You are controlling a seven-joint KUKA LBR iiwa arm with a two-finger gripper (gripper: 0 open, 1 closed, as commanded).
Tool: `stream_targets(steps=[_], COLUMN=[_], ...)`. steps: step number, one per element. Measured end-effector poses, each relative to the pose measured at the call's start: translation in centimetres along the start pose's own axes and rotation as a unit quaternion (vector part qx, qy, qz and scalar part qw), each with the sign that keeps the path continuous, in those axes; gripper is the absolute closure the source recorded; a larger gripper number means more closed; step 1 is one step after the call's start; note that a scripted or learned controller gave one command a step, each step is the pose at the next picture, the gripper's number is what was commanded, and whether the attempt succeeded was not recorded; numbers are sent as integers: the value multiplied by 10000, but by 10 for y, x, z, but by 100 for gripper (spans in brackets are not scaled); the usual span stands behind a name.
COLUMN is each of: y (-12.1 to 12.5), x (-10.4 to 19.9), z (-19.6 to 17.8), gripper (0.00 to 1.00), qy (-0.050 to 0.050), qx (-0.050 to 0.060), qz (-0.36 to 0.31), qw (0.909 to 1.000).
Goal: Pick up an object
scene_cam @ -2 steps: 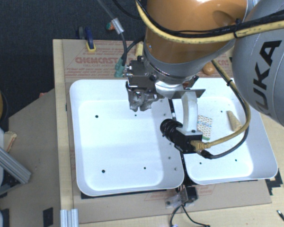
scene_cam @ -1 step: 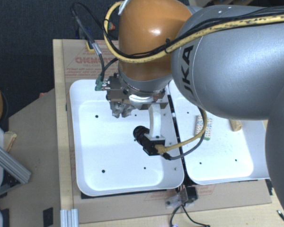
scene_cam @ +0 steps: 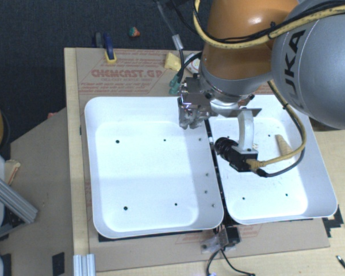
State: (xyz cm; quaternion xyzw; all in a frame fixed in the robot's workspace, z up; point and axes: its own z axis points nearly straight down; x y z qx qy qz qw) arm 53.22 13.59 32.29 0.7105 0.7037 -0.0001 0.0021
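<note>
Nothing looks picked up yet. The gripper point(scene_cam: 189, 115) hangs over the left bin's point(scene_cam: 103, 171) far right corner, open or closed I cannot tell. A tan piece point(scene_cam: 283, 144) lies in the right bin point(scene_cam: 287, 203), toward the surface's right edge.

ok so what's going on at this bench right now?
The KUKA arm reaches in from the right. Its tool sits low at the back of the left bin, close to the divide between the two bins. A small tan piece lies in the right bin, well apart from the tool. I can't see anything gripped by the tool, so the pick looks not yet done.
</note>
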Motion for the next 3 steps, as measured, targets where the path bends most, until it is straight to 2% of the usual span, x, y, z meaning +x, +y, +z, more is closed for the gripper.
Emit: stream_targets(steps=[1,2,3], y=[3,-58,-30], x=[74,90,31], z=[89,94,25], gripper=[100,100,100], qy=[10,13,17], qx=[66,59,-30], qz=[-77,-65,-12], qw=[9999,10000,10000])
